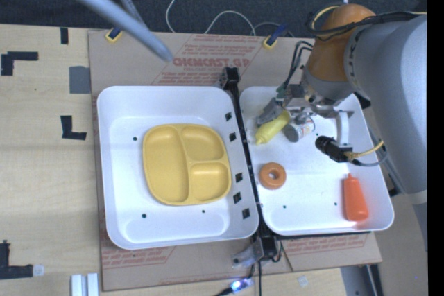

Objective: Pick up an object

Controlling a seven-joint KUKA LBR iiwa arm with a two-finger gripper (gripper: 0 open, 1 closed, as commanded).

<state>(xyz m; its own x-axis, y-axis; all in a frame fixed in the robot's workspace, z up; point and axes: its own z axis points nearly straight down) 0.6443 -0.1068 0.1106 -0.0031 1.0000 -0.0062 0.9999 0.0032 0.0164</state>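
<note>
The arm's gripper (288, 118) is low in the right bin (378, 222), near its upper left corner. A yellow banana-shaped toy (272, 129) lies there, its long axis slanting from lower left to upper right, upper end at the fingers; I cannot tell whether they grip it.

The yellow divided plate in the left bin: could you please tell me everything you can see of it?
The plate is pale yellow, looks like plastic, and is roughly square with rounded corners. Raised ridges split it into three compartments: one long one on its left side and two smaller ones on its right. It lies flat and upright, slightly rotated, near the middle of the left bin, touching only the bin's floor.
</note>
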